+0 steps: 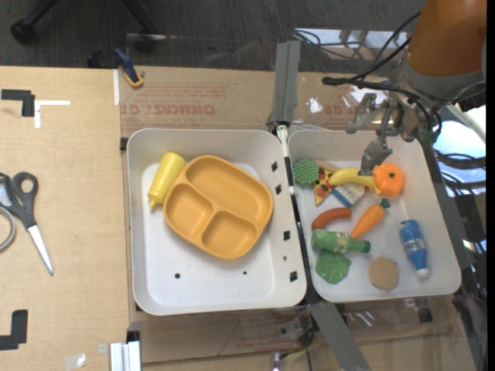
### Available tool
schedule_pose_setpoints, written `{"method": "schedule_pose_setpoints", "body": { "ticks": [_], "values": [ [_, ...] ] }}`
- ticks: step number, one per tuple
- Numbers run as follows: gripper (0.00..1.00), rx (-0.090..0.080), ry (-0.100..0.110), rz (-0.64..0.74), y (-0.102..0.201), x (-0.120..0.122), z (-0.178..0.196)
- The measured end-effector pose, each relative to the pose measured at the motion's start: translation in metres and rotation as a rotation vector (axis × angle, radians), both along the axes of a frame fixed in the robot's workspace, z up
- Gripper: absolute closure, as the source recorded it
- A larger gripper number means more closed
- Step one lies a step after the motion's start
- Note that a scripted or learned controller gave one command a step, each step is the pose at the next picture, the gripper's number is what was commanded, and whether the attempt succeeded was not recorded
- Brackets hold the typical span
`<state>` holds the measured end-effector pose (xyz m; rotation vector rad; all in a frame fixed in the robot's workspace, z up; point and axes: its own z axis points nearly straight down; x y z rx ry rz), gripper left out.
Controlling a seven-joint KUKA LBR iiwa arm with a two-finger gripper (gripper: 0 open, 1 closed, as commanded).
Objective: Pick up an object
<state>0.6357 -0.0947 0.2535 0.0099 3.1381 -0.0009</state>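
- Claw (377, 154) hangs over the back of the right bin (441, 207), just above the banana (352, 178) and beside the orange pumpkin (389, 180); I cannot tell how it is set, and nothing visibly sits in it.
- Right bin holds 10 toys crowded together: green bumpy ball (306, 171), pizza slice (323, 188), banana, pumpkin, sausage (331, 218), carrot (368, 219), green bottle (340, 243), green leaf (332, 267), tan round disc (383, 273), blue bottle (414, 246).
- Left bin (155, 284) holds an orange 3-compartment tray (219, 205), with a yellow bottle (165, 179) touching its left rim.
- Open floor lies along the left bin's front and the right bin's far right side.
- Scissors (25, 215) lie on the bench (62, 284), well left of both bins.
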Motion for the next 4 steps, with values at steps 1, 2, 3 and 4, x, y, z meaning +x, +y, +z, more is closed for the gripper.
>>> {"method": "schedule_pose_setpoints", "body": {
  "ticks": [1, 2, 3, 4],
  "values": [
    [0.0, -0.001, -0.001, 0.266, -0.034, -0.032, -0.16],
    [0.0, -0.001, -0.001, 0.318, -0.061, -0.062, -0.16],
    [0.0, -0.001, -0.001, 0.39, -0.127, -0.122, -0.16],
    [0.0, -0.001, 0.001, 0.427, -0.126, -0.148, -0.161]
  ]
}}
